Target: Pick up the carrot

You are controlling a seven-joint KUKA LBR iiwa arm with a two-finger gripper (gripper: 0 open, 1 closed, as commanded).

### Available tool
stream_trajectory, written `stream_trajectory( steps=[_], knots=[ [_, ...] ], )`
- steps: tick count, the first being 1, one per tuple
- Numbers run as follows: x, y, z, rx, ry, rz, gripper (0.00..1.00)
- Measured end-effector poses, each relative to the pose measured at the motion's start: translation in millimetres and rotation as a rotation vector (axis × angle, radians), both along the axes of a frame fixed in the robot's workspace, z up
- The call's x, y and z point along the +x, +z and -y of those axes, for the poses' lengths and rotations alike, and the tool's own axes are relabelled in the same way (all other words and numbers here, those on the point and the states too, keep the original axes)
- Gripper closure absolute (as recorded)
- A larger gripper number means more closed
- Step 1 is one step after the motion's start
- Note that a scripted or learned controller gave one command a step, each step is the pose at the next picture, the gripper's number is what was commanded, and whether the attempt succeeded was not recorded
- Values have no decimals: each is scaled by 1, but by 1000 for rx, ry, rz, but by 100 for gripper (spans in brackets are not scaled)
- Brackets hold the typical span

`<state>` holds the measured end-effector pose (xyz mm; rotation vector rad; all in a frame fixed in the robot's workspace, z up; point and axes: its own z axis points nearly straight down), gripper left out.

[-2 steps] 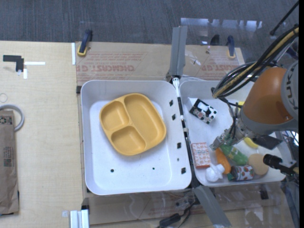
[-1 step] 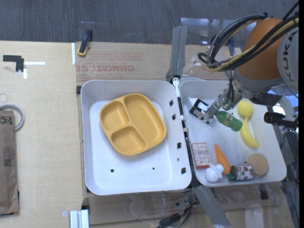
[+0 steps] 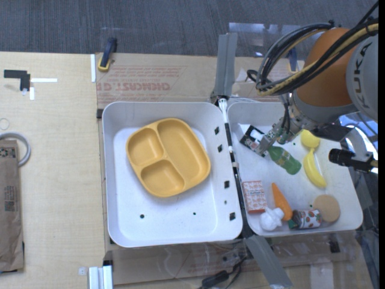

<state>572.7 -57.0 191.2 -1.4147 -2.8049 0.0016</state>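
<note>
The carrot is small and orange and lies in the right bin, near its front, pointing up and to the left. My gripper is low over the back left part of that bin, well behind the carrot and apart from it. A green bottle lies just to the gripper's right, between it and the carrot. Nothing can be seen held in the gripper.
Beside the carrot are a small pink box, a white object, a strawberry-print can and a brown round piece. A banana and a lemon lie further right. The left bin holds a yellow divided plate.
</note>
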Motion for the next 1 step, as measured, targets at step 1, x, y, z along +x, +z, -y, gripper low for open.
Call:
stream_trajectory(
  steps=[1],
  knots=[
    [0, 0, 0, 0, 0, 0, 0]
  ],
)
